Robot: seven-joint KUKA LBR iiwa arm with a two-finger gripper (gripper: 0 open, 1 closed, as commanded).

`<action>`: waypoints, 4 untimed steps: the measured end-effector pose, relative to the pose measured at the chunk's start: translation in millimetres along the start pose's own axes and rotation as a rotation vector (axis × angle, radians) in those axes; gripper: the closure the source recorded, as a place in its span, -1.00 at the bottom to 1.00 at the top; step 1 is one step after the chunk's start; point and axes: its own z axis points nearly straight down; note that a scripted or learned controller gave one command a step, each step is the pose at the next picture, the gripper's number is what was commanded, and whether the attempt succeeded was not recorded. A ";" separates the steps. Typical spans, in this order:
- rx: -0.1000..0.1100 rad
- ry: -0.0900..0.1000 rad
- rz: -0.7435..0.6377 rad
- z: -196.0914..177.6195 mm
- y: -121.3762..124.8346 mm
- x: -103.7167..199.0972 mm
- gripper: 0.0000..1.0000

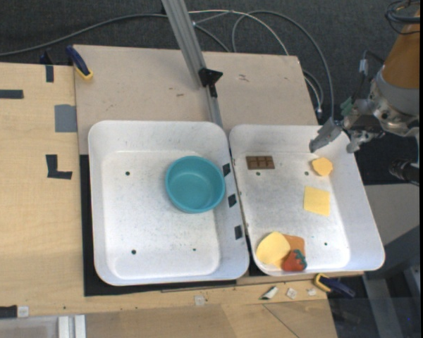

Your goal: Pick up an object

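Pincer: we see the gripper (336, 136) at the upper right corner of the right bin (363, 210), its two fingers spread apart with nothing between them.
Nearest thing: a small yellow-orange piece (322, 166) lies just below the left finger, near it but apart.
Further down: we find a flat yellow square (317, 201) on the bin floor, below that piece.
Left of the pincer: a brown chocolate bar (260, 163) lies near the bin's top edge.
Far corner: a round yellow piece (272, 248), an orange piece (296, 244) and a red strawberry (293, 261) cluster together, well apart from the pincer.
Left bin (106, 189): we see a teal bowl (194, 183) standing upright.
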 end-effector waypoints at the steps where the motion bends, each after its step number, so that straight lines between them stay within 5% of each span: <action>1: 0.000 0.000 0.000 0.0 0.0 0.0 -1.00; 4: 0.005 0.000 0.000 158.4 7.5 19.6 -1.00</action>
